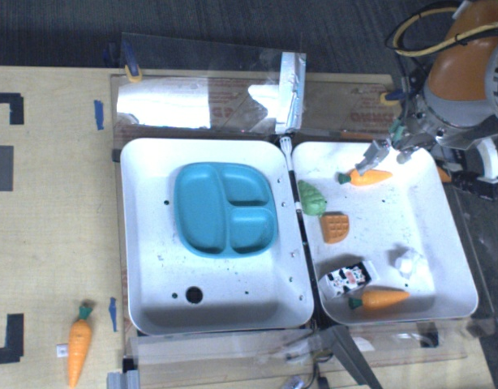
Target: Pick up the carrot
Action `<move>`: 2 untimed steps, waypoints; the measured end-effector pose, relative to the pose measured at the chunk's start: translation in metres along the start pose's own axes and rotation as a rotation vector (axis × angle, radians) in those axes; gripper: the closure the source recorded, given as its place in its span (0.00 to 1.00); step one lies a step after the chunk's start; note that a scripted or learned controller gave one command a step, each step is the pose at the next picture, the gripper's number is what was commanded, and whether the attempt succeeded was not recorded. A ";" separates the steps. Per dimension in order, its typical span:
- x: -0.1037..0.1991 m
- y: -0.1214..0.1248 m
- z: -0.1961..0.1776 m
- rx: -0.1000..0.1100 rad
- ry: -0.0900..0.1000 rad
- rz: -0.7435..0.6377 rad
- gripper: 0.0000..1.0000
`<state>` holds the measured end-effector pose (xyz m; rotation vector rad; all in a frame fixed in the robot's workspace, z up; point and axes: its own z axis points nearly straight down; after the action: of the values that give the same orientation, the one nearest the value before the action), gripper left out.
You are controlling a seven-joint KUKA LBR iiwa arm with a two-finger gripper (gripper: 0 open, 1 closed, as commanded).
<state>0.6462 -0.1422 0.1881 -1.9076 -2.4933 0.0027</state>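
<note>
An orange carrot with a green top lies near the far wall of the right bin. My gripper hangs just above and behind it, open, with one finger close over the carrot's left half and nothing between the fingers. A second carrot lies at the near edge of the same bin. A third carrot rests on the wooden bench at the front left, outside both bins.
The right bin also holds a green item, an orange waffle-like piece, a white lump and a black-and-white item. A blue divided plate sits in the left bin.
</note>
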 end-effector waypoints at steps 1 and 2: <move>-0.028 0.009 0.094 -0.020 -0.014 -0.039 0.00; -0.026 0.013 0.075 -0.024 -0.013 -0.045 1.00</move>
<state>0.6656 -0.1643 0.1131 -1.8662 -2.5560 -0.0153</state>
